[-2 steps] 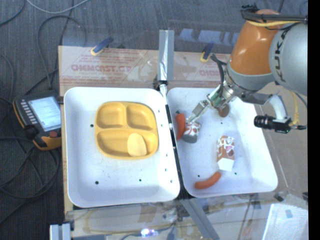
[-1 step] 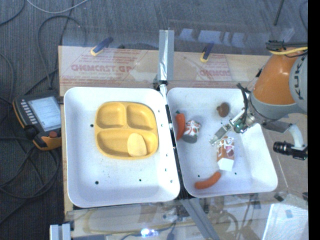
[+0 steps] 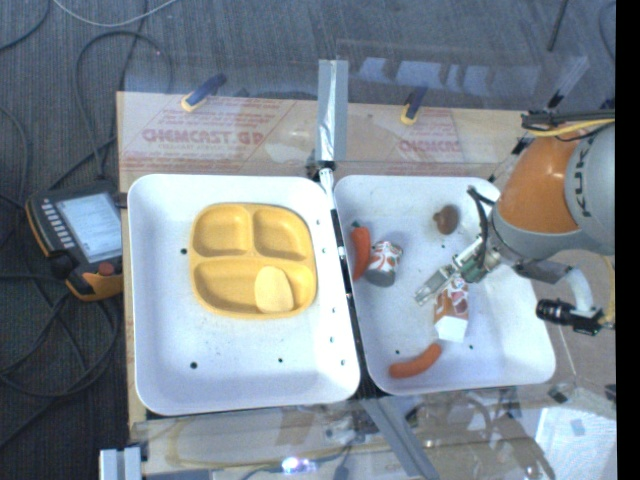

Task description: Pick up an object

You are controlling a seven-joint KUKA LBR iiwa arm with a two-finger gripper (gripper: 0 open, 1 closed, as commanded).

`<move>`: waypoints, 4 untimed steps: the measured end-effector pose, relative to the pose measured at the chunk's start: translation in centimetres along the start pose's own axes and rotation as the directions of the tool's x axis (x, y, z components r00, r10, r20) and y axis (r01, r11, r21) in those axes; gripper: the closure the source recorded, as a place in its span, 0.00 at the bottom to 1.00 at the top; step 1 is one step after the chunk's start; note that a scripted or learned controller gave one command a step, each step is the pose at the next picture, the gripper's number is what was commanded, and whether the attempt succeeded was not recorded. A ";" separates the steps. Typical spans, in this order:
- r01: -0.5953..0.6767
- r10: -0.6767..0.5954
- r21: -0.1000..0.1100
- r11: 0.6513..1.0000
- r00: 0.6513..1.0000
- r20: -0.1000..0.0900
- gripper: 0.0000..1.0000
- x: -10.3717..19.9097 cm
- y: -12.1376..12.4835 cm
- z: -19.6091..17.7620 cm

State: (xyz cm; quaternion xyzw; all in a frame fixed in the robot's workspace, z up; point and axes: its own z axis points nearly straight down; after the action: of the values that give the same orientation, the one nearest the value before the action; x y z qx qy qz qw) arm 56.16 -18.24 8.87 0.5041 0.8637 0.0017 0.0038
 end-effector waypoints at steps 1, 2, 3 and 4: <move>-0.001 0.001 -0.004 1.000 1.000 0.002 1.00 -0.1 0.3 -0.8; -0.025 0.026 0.009 1.000 1.000 -0.004 1.00 -0.4 7.9 -10.5; -0.125 0.125 0.011 0.992 0.992 -0.003 1.00 1.3 13.2 -11.1; 0.191 -0.191 0.010 0.982 0.982 -0.007 1.00 -1.0 11.8 -5.1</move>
State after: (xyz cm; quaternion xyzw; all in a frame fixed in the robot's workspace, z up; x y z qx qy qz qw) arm 66.83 -13.29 14.05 0.4190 0.9080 -0.0020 -0.0011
